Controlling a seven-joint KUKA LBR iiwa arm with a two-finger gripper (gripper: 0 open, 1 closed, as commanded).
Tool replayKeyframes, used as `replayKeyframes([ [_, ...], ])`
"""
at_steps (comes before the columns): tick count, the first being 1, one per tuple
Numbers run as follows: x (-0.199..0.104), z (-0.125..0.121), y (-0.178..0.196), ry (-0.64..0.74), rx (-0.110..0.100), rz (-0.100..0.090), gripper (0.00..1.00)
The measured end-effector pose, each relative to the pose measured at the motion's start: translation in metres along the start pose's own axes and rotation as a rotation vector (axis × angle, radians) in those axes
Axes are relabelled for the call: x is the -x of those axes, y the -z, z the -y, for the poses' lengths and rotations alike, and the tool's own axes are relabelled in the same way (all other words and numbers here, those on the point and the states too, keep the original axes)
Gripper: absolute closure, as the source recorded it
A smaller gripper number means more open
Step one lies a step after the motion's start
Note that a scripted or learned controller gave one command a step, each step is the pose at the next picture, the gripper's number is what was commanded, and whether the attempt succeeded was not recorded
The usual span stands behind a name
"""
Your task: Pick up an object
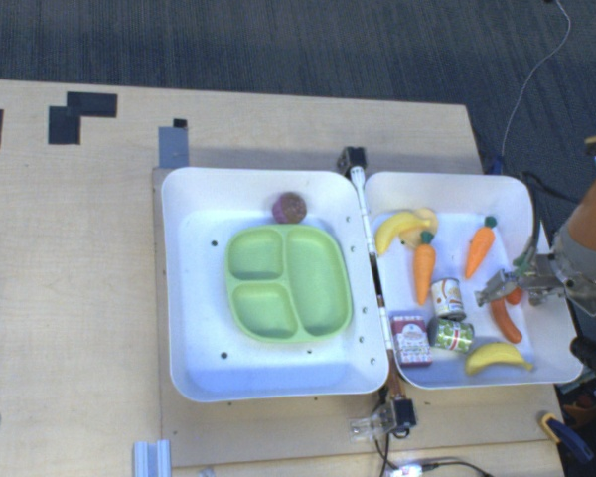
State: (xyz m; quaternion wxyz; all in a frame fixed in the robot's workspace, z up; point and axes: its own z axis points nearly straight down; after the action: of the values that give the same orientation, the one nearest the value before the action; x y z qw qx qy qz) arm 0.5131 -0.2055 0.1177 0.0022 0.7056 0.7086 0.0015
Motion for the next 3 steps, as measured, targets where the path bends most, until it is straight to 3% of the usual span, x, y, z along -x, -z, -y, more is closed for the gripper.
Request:
replayKeyframes([
  [1, 0.0, -0.001, 0.011, 0.002, 0.003, 0.001, 1.0],
  [2, -0.103, -0.09, -0.03, 0.003, 0.006, -0.002, 1.0],
  [3, -0.1, -0.088, -0.031, 0.0, 0.002, 0.0, 0.0],
])
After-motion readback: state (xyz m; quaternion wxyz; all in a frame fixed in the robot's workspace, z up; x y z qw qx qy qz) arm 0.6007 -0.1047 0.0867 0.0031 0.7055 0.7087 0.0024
